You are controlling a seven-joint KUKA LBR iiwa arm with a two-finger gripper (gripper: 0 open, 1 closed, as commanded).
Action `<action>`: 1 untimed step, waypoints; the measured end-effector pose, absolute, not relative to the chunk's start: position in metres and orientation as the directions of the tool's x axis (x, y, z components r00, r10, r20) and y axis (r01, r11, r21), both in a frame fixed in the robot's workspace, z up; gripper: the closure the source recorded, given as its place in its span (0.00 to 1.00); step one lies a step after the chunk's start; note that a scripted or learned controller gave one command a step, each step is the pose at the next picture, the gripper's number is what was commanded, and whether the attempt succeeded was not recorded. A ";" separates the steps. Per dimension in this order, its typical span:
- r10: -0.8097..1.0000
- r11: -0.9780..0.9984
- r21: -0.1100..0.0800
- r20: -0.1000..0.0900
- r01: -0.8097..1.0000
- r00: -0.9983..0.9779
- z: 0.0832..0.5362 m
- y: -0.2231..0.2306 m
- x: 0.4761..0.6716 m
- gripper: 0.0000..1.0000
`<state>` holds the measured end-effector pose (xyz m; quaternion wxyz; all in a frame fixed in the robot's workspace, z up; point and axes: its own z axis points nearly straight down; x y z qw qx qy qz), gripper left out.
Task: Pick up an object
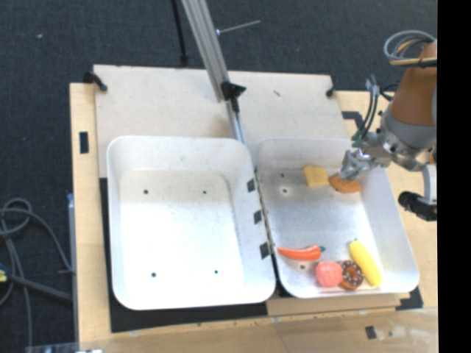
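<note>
The right bin [383, 197] holds a pale yellow block [316, 176] near its back and an orange-brown rounded piece [346, 185] just right of it. Along the bin's front lie a red chili pepper [300, 253], a pink-red round fruit [329, 273], a dark speckled item [352, 274] and a yellow corn-like piece [364, 262]. My gripper [352, 165] hangs at the bin's back right, directly over the orange-brown piece and touching or nearly touching its top.
The left bin [180, 219] sits beside the right one. A slanted metal pole [208, 43] rises behind the bins. The arm's orange band [414, 94] and cables stand at the right edge. Loose cables lie on the floor at the left.
</note>
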<state>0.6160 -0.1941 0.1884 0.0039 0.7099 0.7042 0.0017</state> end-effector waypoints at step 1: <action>1.000 0.001 0.008 -0.003 1.000 -0.001 0.243 -0.196 0.617 1.00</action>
